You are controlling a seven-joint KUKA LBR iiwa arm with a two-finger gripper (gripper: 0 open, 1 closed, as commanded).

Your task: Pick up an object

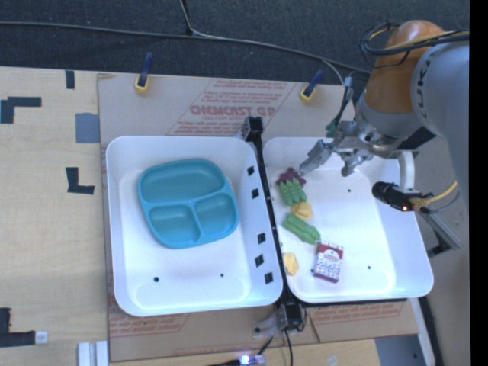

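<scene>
- Hanging over the upper part of the right bin (396,277), the gripper (333,160) is seen with its two fingers spread apart and nothing between them.
- One finger (313,159) is pointed down and left toward a small purple object (290,178), which lies just beside its tip; contact cannot be told.
- A green, ridged object (293,193) is placed directly below the purple one, touching it, with a small yellow piece (303,210) at its lower end.
- A second green object (302,228) is laid at a slant a little lower, near the bin's left wall.
- A red and white box (329,262) is set near the bin's lower middle, and a yellow object (290,263) is found beside the divider.
- In the left bin (122,280), a blue sectioned tray (187,202) is held, slightly turned.
- Both bins are carried by the table (46,242).
</scene>
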